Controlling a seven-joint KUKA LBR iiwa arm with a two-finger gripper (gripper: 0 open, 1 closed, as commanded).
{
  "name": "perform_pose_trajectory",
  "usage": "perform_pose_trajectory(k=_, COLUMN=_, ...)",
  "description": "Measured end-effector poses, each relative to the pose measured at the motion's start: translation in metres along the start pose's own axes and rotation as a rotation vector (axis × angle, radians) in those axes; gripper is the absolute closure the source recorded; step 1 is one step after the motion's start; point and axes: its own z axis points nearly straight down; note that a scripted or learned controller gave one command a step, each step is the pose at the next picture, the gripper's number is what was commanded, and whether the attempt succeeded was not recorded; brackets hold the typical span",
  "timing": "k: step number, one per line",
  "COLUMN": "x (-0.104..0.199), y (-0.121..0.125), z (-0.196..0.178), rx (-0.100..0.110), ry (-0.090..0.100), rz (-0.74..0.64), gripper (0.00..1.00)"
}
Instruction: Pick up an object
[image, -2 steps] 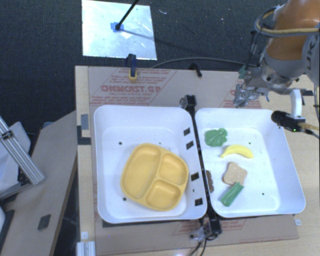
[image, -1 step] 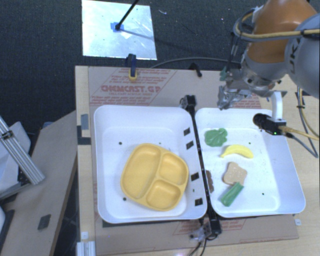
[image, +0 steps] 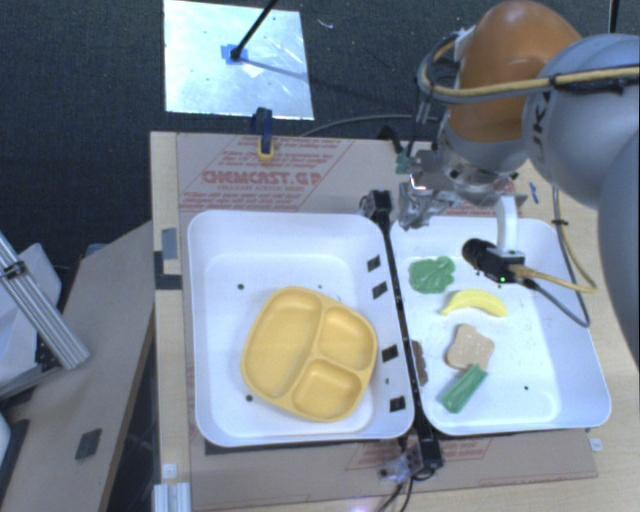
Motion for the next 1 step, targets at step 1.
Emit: perform_pose_trajectory(k=1, x=0.0539, y=-0.0132, z=0.019, rx=0.0, ry=0.0, rz=0.0, gripper=1.0)
